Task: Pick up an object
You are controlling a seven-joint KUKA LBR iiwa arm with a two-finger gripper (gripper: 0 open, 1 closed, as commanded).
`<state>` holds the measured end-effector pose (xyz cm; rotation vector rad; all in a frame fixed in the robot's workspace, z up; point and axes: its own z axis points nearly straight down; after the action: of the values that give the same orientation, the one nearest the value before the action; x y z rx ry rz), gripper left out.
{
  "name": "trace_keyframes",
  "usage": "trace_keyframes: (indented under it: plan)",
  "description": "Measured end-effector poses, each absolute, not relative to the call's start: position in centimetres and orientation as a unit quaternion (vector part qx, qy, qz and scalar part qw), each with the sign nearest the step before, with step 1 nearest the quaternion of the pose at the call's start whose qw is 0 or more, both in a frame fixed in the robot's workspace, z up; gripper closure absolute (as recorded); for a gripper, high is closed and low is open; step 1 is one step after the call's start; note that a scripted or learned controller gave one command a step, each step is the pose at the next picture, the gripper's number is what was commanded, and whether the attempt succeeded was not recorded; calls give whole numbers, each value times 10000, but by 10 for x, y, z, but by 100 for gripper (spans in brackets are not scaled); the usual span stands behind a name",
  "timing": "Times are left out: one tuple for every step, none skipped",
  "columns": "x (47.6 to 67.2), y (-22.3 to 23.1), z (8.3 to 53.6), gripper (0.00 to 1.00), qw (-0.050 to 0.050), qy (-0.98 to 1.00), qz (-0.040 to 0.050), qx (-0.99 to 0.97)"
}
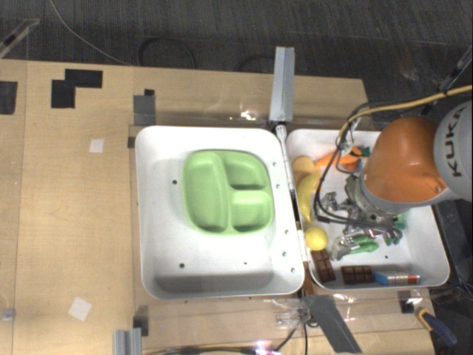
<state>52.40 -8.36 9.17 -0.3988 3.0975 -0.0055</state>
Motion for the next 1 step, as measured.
trace_keyframes:
  plan:
    - [514, -85, 92, 0, 124, 9987, -26, -489]
